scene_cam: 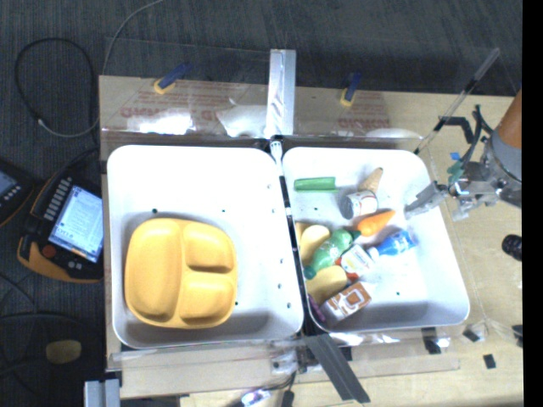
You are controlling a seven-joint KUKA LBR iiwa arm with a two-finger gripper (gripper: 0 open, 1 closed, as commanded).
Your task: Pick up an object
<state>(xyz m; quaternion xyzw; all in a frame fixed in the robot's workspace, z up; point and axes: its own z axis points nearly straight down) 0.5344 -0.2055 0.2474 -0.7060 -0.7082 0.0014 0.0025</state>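
Pincer (422, 200) beside carrot (376, 222), bottle (395, 243)

Dark carpet floor (170, 15) surrounds a wooden bench (484, 253), cables (51, 83) trailing.

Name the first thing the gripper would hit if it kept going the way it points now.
Likely the orange carrot: the gripper points left and down into the right bin. Depth is unclear, so it might pass above it.

Handheld screen device (72, 225) on dark floor, black cable (53, 87) looped above
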